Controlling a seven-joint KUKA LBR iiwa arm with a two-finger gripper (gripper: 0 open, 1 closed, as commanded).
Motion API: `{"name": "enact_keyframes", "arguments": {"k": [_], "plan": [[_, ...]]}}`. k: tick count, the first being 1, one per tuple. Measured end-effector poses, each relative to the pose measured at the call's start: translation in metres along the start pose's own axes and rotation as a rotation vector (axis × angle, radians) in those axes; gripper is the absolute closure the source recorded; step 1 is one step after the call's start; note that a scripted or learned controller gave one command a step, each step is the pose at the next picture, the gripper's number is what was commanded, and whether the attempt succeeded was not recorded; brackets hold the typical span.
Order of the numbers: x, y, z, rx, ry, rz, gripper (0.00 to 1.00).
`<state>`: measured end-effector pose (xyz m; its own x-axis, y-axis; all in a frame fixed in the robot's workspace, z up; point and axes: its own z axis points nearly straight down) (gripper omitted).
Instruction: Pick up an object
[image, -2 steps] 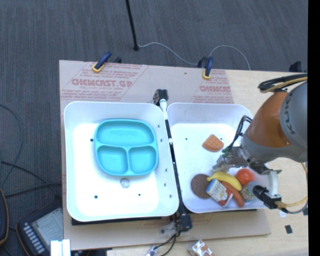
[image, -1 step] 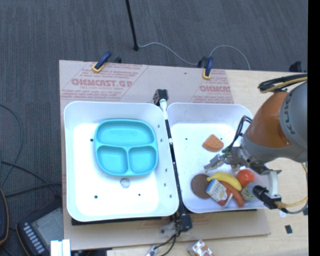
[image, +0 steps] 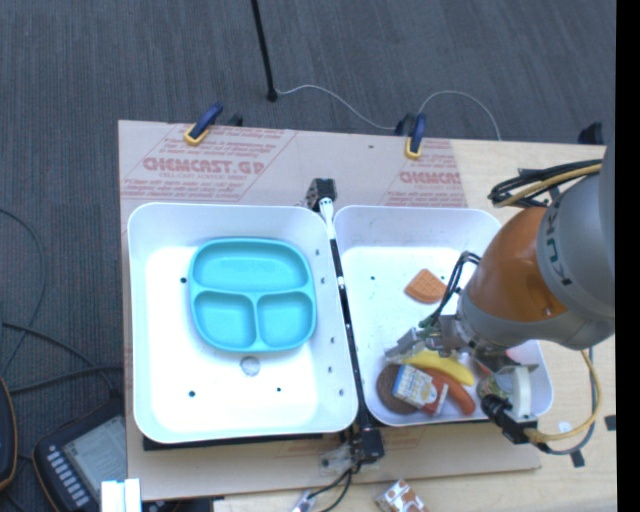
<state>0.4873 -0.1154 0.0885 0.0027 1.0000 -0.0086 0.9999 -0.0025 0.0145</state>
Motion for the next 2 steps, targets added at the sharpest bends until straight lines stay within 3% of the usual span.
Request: {"name": "enact_keyframes", "arguments": {"k": [1, 2], "plan": [[0.0003, 0.0008, -0.0102, 0.0, 0.002, 0.0, 1.0], [0.0004, 0.0006, -0.01, 0.001, 0.002, 0.0, 0.0]]}}
